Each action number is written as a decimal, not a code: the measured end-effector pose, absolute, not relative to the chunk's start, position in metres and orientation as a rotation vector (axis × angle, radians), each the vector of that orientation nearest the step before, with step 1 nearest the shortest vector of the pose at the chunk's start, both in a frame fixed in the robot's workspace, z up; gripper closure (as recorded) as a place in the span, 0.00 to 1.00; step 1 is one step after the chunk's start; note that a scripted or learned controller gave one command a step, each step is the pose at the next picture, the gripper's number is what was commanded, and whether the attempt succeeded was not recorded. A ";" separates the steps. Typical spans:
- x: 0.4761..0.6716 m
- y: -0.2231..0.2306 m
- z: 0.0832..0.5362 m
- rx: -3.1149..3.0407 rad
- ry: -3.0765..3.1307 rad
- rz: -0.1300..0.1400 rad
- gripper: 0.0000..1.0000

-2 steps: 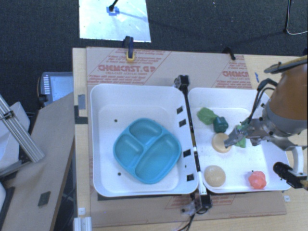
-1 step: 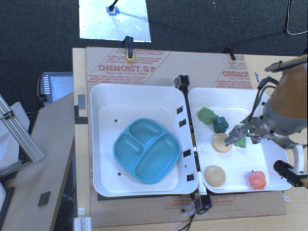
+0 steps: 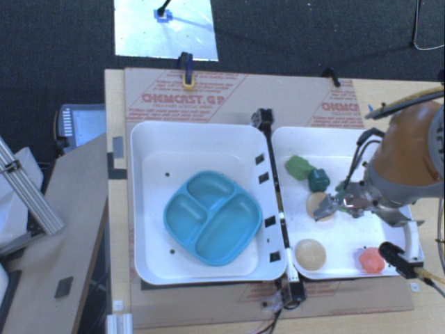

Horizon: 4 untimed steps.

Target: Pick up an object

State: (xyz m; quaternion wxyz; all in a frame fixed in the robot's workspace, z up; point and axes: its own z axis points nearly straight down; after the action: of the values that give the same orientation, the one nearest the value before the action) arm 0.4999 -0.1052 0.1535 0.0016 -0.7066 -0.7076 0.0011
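Note:
In the right bin, my gripper hangs low near the bin's left side, directly over a small tan object that it partly hides. A light green object and a dark teal object lie just beyond the gripper, touching each other. A cream round object rests near the bin's front left corner. Near the front right corner sits a red object.
The left bin holds a blue divided plate. A black-clipped divider separates the two bins. The arm's orange and grey wrist covers the right bin's right side.

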 end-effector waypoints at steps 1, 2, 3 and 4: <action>0.502 -0.098 0.094 -2.217 -2.221 0.003 0.00; 0.502 -0.097 0.084 -2.220 -2.222 0.000 0.00; 0.504 -0.097 0.095 -2.221 -2.224 -0.004 1.00; 0.504 -0.103 0.140 -2.223 -2.227 -0.005 1.00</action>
State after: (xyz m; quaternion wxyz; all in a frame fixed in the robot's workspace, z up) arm 0.5040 -0.1034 0.1398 -0.0024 -0.7065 -0.7077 -0.0015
